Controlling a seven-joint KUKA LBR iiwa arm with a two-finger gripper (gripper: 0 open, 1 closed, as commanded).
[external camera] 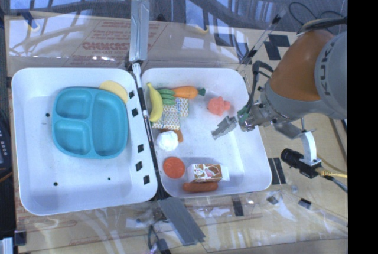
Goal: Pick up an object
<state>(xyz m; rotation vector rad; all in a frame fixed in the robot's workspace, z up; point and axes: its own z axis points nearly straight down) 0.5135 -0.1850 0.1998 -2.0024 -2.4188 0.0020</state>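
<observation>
The right bin (251, 155) holds several toy foods: a yellow banana (155, 103), an orange carrot (185, 92), a pink-orange strawberry-like piece (218, 106), a white ball (168, 140), a red disc (173, 167), a small milk carton (207, 173) and a sausage (199, 186). My gripper (225, 127) hangs over the right side of this bin, just below and right of the pink piece. Nothing shows between its fingers.
The left bin (29, 176) holds a blue divided plate (90, 121) with a yellow piece (115, 90) at its upper right corner. A checkered packet (171, 115) lies beside the banana. The arm's orange band (301, 72) looms over the right bin's edge. Cables run at right.
</observation>
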